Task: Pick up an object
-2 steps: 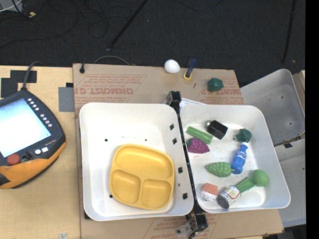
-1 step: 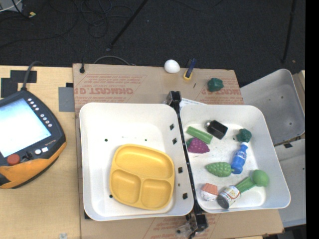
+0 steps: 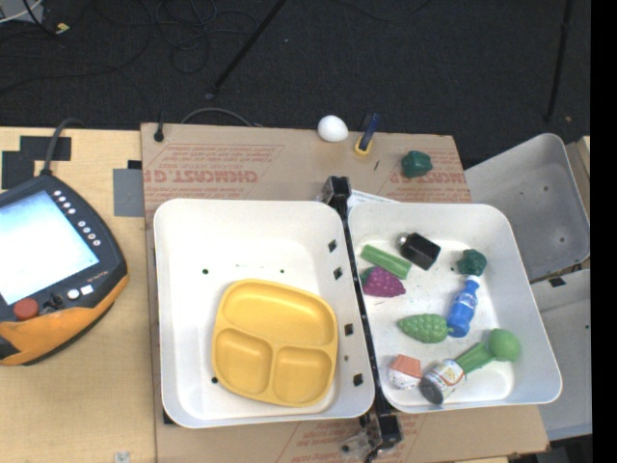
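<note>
The right bin (image 3: 521, 258) holds several small items: a green cylinder (image 3: 385, 259), a black block (image 3: 420, 250), purple grapes (image 3: 384, 282), a dark green lump (image 3: 471, 261), a blue bottle (image 3: 464, 307), a green bumpy vegetable (image 3: 423, 328), a green club-shaped toy (image 3: 490, 349), a small can (image 3: 442, 381) and a red and white block (image 3: 405, 370). A yellow divided plate (image 3: 275, 341) lies in the left bin (image 3: 193, 258).
Behind the bins, on the cardboard, lie a white egg (image 3: 333, 127), a blue and yellow piece (image 3: 366, 135) and a dark green lump (image 3: 416, 164). A teach pendant (image 3: 53, 258) rests on the bench at left. A grey metal panel (image 3: 540, 191) stands at right.
</note>
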`<act>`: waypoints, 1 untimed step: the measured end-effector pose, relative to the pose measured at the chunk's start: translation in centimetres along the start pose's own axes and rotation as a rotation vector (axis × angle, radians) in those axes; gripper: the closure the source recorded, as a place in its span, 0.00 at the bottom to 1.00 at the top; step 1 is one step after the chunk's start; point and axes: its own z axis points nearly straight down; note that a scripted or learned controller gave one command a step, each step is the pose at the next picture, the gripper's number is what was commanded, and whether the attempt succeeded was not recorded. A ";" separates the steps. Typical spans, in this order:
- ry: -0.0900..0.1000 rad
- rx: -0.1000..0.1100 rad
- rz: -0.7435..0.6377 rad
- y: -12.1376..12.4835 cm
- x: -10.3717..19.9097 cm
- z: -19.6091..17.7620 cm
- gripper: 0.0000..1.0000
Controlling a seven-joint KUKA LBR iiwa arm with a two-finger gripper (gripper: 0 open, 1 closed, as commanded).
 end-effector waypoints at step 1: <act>0.001 0.002 -0.008 0.1 0.2 -0.9 1.00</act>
